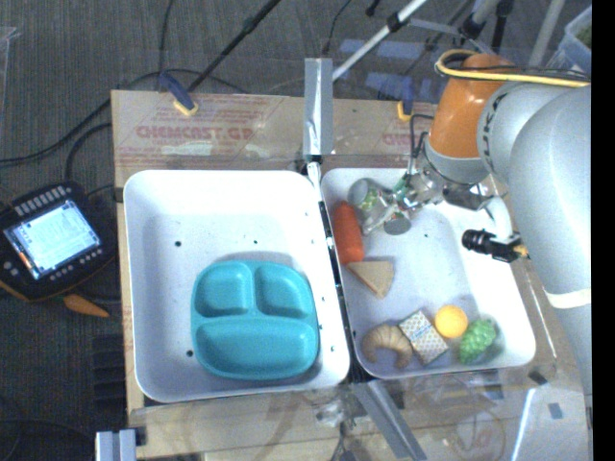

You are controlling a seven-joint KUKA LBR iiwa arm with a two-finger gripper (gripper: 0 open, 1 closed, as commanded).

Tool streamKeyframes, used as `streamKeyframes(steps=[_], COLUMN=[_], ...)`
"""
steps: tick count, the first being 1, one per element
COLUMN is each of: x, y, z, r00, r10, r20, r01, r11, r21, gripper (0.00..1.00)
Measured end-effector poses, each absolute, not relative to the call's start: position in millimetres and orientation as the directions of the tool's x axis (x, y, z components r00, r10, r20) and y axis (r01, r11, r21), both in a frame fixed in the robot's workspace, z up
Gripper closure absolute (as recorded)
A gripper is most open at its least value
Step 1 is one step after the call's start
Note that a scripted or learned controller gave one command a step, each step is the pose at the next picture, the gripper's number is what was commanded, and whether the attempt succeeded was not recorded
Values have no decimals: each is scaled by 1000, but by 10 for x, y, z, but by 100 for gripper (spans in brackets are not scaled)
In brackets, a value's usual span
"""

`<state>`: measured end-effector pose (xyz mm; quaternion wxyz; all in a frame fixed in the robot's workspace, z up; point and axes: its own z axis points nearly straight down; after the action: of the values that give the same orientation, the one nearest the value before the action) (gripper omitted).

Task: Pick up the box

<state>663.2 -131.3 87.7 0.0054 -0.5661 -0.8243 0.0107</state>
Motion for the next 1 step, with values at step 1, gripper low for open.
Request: streamKeyframes(steps=[1], x=[6065], y=[-1135], z=[1468], r00=[-422], r10=[906], r20=[-1], r01=[906], r11=[422], r21=[-1], gripper=[0])
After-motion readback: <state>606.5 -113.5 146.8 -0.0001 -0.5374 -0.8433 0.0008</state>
